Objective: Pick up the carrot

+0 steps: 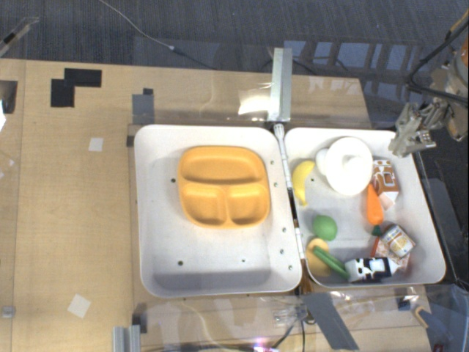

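- Across the camera view runs a pale wooden bench (66, 218) with black square marks at its far left and small pale tags on its surface; behind it lies dark ribbed flooring with a thin cable trailing over it.
- Two shallow white bins sit side by side on the bench, divided by a metal rail (281, 86) that stands up at their far edge.
- Left bin (157, 270) holds a yellow tray (223, 185) with three compartments, set near the middle.
- Right bin (432, 259) is crowded: a white cup (346, 165) toward the far side, a banana (302, 179) against the left wall, a green ball (325, 227) below it, and a green-and-yellow piece (322, 257) near the front left corner.
- A black-and-white toy (368, 268) lies along the front wall, a small can (396, 242) sits just right of it, and a brown-and-white packet (385, 174) lies right of the cup.
- Carrot (375, 207) lies in the right half of the right bin, just below the packet and above the can, beside the cup's lower right.
- Its long axis runs nearly front to back in the picture, tilted slightly; the orange body is toward the far side and the darker green end toward the front, by the can.
- Gripper (407, 136) hangs at the bin's far right corner, above the rim, well apart from the carrot, which lies nearer the front and a little to the left of it.
- I cannot tell whether the gripper is open or closed; nothing can be made out in it.
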